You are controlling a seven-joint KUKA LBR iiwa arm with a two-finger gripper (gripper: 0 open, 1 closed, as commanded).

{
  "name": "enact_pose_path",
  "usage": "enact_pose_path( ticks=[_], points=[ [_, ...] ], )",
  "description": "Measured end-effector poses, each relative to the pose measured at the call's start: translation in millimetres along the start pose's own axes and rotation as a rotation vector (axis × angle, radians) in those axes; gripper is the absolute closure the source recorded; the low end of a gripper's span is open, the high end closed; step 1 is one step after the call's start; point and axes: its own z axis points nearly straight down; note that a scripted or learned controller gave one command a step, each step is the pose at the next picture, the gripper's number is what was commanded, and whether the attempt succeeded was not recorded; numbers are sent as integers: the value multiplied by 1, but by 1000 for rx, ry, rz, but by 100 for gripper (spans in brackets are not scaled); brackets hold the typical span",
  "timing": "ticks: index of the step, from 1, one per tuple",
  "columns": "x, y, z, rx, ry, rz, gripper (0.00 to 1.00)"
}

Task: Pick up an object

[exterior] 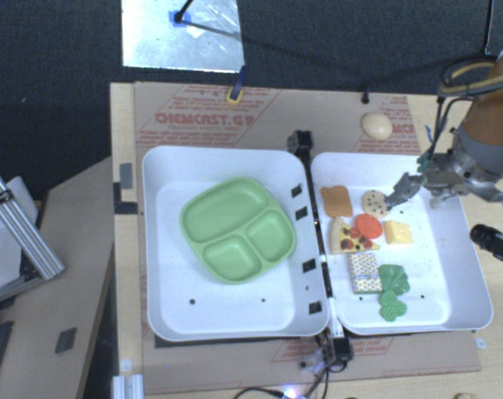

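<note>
- Overhead, the gripper [398, 193] hangs above the right bin [459, 223], toward its far edge, its fingertips just beside the cookie [373, 202].
- Whether its fingers are spread or closed I cannot tell; nothing shows between them.
- Toy food is clustered at the right bin's left side, near the divider: a slice of toast [337, 199] by the far-left corner, the cookie just right of it, a red tomato slice [368, 225] below, touching a pizza slice [348, 238].
- A yellow cheese wedge [398, 233] sits just right of the tomato.
- A speckled cracker box [364, 272] lies toward the near edge, with green leafy pieces [392, 290] beside it.
- The left bin [164, 223] bears a green divided plate [237, 229] near its middle.
- A pale egg [377, 125] rests on the bench beyond the right bin's far edge.
</note>
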Motion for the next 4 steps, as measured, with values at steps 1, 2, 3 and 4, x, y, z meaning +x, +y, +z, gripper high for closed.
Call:
enact_pose_path(
  ticks=[1, 2, 3, 4],
  points=[
    [0, 2, -5, -10, -2, -2, 0],
    [0, 3, 36, -7, -1, 0, 0],
    [-7, -2, 95, -5, -1, 0, 0],
    [-10, 4, 134, -24, -8, 2, 0]
  ],
)
